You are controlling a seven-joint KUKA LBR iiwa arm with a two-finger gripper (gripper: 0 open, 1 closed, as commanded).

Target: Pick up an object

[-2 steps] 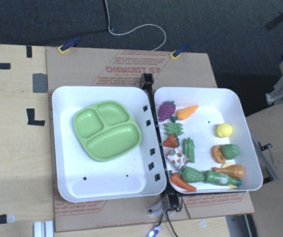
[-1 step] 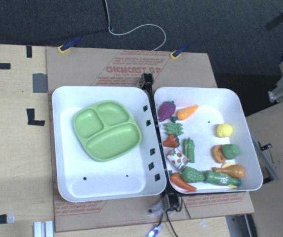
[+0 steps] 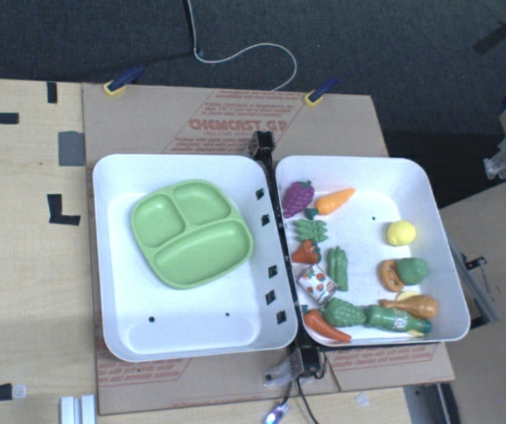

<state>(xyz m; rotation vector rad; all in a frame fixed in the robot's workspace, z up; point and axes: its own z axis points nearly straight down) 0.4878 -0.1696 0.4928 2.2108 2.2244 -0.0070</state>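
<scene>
The right bin (image 3: 411, 179) holds several toy foods. A purple grape bunch (image 3: 298, 196) and an orange carrot (image 3: 334, 200) lie at its back left. A yellow lemon (image 3: 402, 232) sits toward the right. Below it are a green and orange piece (image 3: 403, 272) and a brown-orange piece (image 3: 413, 305). Along the left wall lie leafy greens (image 3: 310, 230), a red piece (image 3: 305, 253), a green pod (image 3: 337, 268), a white spotted box (image 3: 316, 283), a broccoli-like piece (image 3: 344, 312) and a red-orange piece (image 3: 325, 326). A dark green vegetable (image 3: 394, 320) lies at the front.
The left bin (image 3: 129, 325) holds a light green divided plate (image 3: 192, 232). Both bins rest on a cardboard sheet (image 3: 235, 117) on the wooden bench. A white cable (image 3: 235, 56) loops across the dark floor behind. Black clips join the bins along the middle seam (image 3: 273, 237).
</scene>
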